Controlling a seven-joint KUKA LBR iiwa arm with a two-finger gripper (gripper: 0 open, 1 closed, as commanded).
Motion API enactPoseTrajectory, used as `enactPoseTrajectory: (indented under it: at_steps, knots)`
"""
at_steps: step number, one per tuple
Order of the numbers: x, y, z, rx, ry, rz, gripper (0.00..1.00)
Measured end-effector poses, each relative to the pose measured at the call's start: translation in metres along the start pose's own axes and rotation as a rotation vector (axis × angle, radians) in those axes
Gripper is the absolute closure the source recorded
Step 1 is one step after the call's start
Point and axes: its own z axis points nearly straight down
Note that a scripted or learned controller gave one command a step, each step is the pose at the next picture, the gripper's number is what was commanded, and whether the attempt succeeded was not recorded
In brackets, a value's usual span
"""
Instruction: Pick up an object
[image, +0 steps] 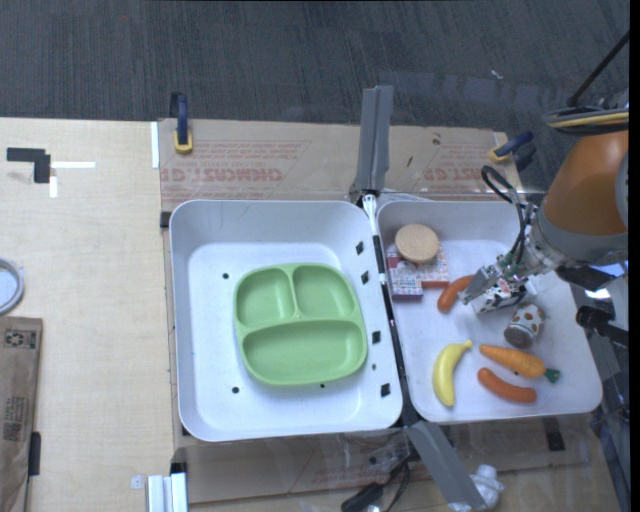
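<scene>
Along the lower edge of the right bin (590, 395) lie a banana (450, 372), a carrot (516, 360) and a short orange sausage (506, 386), all smooth, rounded toy food. Just above the carrot sits a small mottled lump (525, 323); I cannot tell what it is. Higher up are a round tan bun (417, 243), a flat red-and-white packet (405, 281) just beneath it, and another orange sausage (455, 291).

The gripper (494, 290) hangs in the middle of the right side of the frame, low over the right bin, between that upper sausage and the lump. Its fingers look spread, with nothing seen between them, so it reads as released. The nearest candidate appears to be the upper sausage, just left of the fingertips.

The risk is crowding: the sausage, the lump and the carrot lie near each other, so a descent slightly off could nudge one aside or pinch two. The sausage's slick, curved surface could also squirt out of a closing grip.

The left bin (190, 330) holds a green divided plate (300, 324), glossy plastic, well apart from the gripper.
</scene>
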Motion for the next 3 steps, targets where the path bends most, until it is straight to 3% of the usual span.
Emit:
enactPoseTrajectory:
  at_steps: [1,2,3]
  knots:
    - [0.031,0.022,0.027,0.014,0.013,-0.142,0.00]
    - [0.029,0.022,0.018,0.013,0.012,-0.137,1.00]
    - [0.090,0.066,-0.073,0.014,0.013,-0.152,1.00]
